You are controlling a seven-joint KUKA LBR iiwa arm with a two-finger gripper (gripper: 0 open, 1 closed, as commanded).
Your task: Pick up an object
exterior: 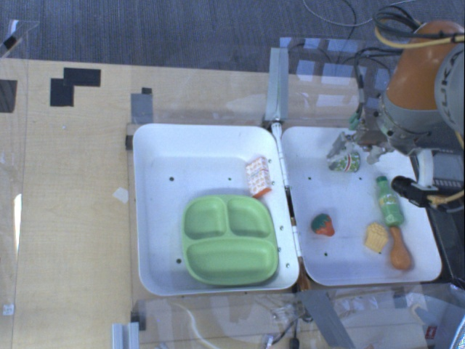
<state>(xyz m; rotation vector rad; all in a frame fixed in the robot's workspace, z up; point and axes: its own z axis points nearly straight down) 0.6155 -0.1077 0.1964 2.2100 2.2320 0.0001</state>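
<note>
My gripper (pixel 355 150) hangs low over the far part of the right bin (pixel 341 267), its fingers spread open. Just below and between the fingertips lies a small green and white can (pixel 346 163) on its side; I cannot tell whether the fingers touch it. Further down in the same bin are a red strawberry with a green top (pixel 323 225), a green bottle (pixel 390 203), a yellow block (pixel 375 237) and an orange-brown gourd-shaped piece (pixel 399 251).
The left bin (pixel 156 195) holds a green divided plate (pixel 229 239) and a small white and red packet (pixel 256 177) against the wall between the bins. The arm's orange band (pixel 418 78) and cables (pixel 429 187) overhang the right bin's right side.
</note>
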